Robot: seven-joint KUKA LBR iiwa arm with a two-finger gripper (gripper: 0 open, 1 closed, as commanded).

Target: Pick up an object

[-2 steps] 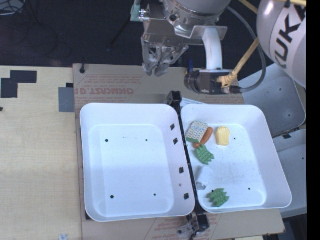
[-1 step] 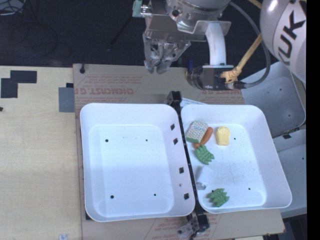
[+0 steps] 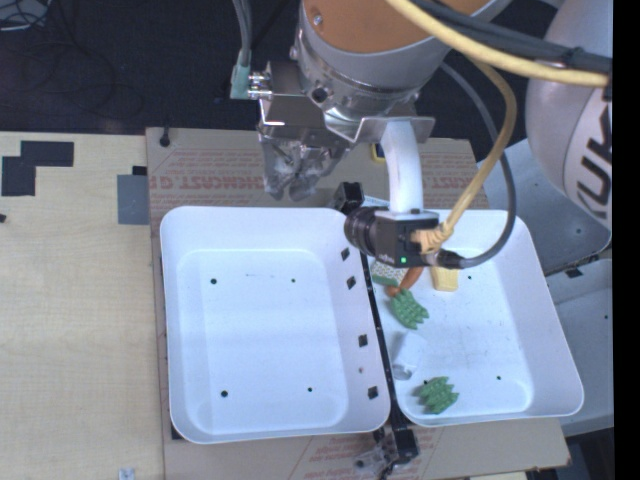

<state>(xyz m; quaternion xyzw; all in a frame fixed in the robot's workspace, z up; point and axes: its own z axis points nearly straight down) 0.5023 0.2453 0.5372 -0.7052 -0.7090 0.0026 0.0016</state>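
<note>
Gripper [image 3: 296, 175] hangs over the cardboard [image 3: 440, 168] behind the bins, whose print is too blurred to read. Whether it's gripping anything, can't tell. Well off toward the right bin [image 3: 530, 308] lie two green toys [image 3: 408, 311] [image 3: 437, 395] and a yellow block [image 3: 446, 280].

A pale wooden bench [image 3: 70, 298] carries a brown cardboard sheet [image 3: 215, 173] with red lettering printed on it. Two shallow white bins sit side by side on the cardboard, touching along their inner edges: the left bin [image 3: 185, 368] and the right bin [image 3: 545, 358]. Dark rectangular patches [image 3: 130, 198] mark the bench's wood near its far left side
</note>
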